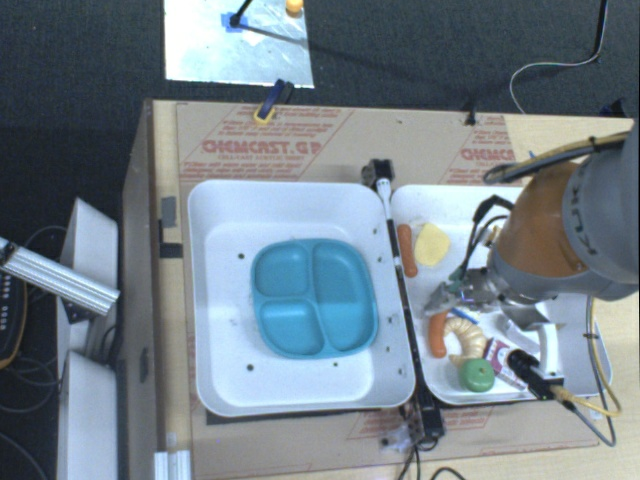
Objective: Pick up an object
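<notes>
Several small toy foods lie under the gripper [452, 293], finger state indiscernible; nearest orange carrot-like piece [437, 335] probably light, rigid, slick: pinch mid-length.

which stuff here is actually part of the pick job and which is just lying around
Part of the job:
- end effector, low in the right bin
- candidates in that bin: yellow piece, long orange piece, short orange piece, beige curved piece, green round piece

Just lying about:
- blue divided plate in the left bin
- foil sheet on the floor
</notes>
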Controlling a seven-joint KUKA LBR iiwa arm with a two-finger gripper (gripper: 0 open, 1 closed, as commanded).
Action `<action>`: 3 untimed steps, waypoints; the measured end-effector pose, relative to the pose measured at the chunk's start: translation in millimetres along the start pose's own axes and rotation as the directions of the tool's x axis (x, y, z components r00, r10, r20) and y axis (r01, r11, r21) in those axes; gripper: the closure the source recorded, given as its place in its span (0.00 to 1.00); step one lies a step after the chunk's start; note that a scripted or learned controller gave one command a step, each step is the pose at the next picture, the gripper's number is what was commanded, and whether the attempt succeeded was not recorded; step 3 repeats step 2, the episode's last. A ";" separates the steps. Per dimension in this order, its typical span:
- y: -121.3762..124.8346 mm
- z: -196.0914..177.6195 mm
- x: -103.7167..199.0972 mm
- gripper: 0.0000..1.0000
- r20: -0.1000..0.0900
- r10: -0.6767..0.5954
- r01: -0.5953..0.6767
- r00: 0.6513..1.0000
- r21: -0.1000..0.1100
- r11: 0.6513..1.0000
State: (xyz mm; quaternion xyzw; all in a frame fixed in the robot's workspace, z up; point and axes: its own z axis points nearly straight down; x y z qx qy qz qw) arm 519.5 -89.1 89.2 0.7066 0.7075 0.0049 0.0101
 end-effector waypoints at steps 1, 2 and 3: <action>0.7 -11.0 -1.0 1.00 0.000 0.000 0.000 1.000 -0.001 1.000; 41.0 -112.7 60.6 1.00 -0.008 -0.003 0.003 1.000 0.018 1.000; 41.0 -112.7 60.6 1.00 -0.008 -0.003 0.003 1.000 0.018 1.000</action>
